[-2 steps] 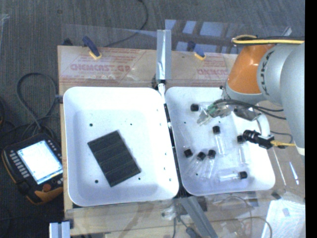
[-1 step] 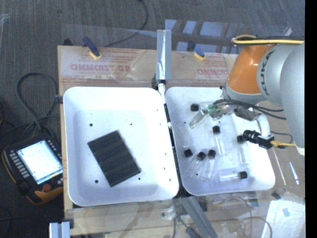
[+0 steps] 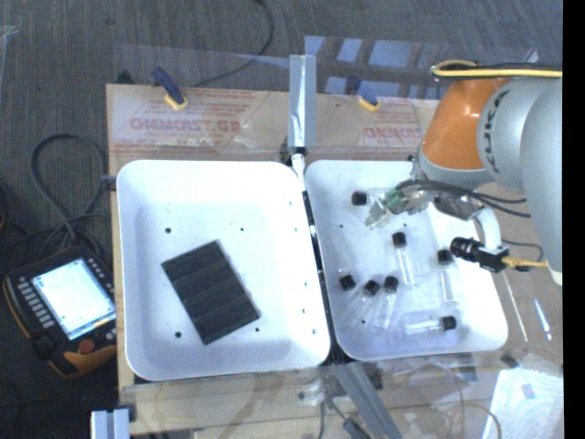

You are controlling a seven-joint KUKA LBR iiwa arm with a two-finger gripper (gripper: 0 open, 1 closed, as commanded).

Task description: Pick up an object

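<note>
Camera view: dark ribbed pad lies in the left bin, well left of the jaws. Clear black-capped vials scatter the right bin, below the jaws; jaw state cannot be told.

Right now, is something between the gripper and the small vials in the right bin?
Nothing visible blocks it. The gripper is low over the right bin, among clear vials with black caps, and one vial lies just beside it.

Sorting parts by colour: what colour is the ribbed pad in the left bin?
Black, or very dark grey: the ribbed pad shows clearly in the camera view.
</note>
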